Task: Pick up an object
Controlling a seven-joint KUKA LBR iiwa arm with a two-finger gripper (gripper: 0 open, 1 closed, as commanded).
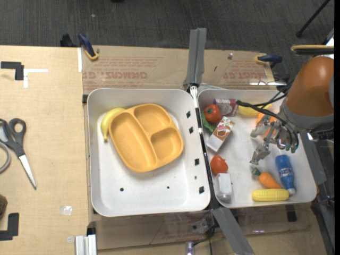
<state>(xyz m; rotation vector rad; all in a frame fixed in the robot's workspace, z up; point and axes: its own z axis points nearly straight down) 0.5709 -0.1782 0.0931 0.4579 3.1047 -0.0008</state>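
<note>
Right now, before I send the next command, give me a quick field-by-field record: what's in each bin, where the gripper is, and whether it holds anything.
left bin: orange divided plate, banana tucked along the plate's left edge
right bin: tomato, second tomato, snack packet, blue bottle, carrot, corn cob, white block, yellow item at the back
gripper: over the right bin, just left of the blue bottle
held: nothing seen between the jaws
outside bins: scissors on the bench, far left

orange divided plate (146, 137), yellow banana (110, 120), blue bottle (285, 172), yellow corn (270, 195), red tomato (212, 112)
</note>
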